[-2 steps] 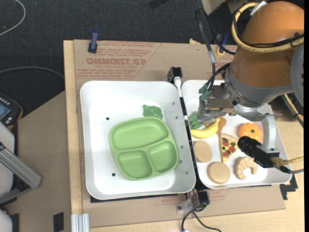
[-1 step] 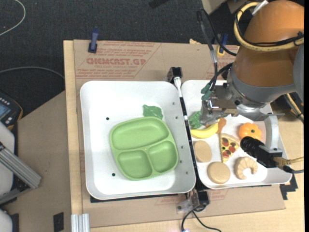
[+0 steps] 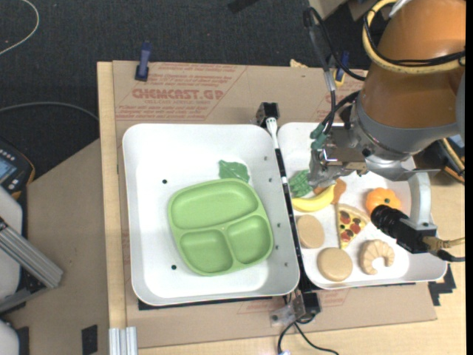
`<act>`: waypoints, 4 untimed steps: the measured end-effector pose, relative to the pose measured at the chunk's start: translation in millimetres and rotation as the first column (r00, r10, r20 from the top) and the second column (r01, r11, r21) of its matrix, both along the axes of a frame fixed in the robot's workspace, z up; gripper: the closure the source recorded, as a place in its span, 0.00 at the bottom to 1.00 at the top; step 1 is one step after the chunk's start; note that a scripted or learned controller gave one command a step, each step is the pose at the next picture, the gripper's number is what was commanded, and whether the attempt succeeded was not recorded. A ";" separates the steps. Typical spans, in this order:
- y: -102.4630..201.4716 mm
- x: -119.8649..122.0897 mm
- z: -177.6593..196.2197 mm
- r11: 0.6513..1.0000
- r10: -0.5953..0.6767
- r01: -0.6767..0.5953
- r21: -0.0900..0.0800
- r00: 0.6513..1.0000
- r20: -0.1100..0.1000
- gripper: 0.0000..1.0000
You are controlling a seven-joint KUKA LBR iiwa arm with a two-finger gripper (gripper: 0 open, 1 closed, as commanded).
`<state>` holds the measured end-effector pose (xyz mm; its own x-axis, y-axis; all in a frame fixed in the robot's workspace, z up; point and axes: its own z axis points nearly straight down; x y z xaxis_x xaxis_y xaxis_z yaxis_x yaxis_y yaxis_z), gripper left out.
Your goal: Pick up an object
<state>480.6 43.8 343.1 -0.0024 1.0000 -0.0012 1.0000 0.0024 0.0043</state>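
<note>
The grey arm with its orange band reached in from the right and hung over the far-left part of the right shallow white bin (image 3: 425, 272). Its gripper (image 3: 323, 174) pointed down just above the yellow toy banana (image 3: 313, 200), close to a small green leafy piece (image 3: 298, 182) by the divider; whether the claw was released or clenched, I could not tell. Beside the banana lay an orange carrot-shaped piece (image 3: 339, 191), a toy pizza slice (image 3: 349, 223), a round orange fruit (image 3: 380, 198), two tan round biscuits (image 3: 310, 232) and (image 3: 335, 264), and a tan croissant (image 3: 379, 255) at the near right. In the left white bin (image 3: 140, 198) sat a green plastic tray with three compartments (image 3: 219, 226), with a darker green leafy piece (image 3: 234, 171) touching its far edge.
</note>
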 end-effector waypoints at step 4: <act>94.2 -1.5 48.5 1.000 0.004 -0.004 0.007 1.000 0.007 1.00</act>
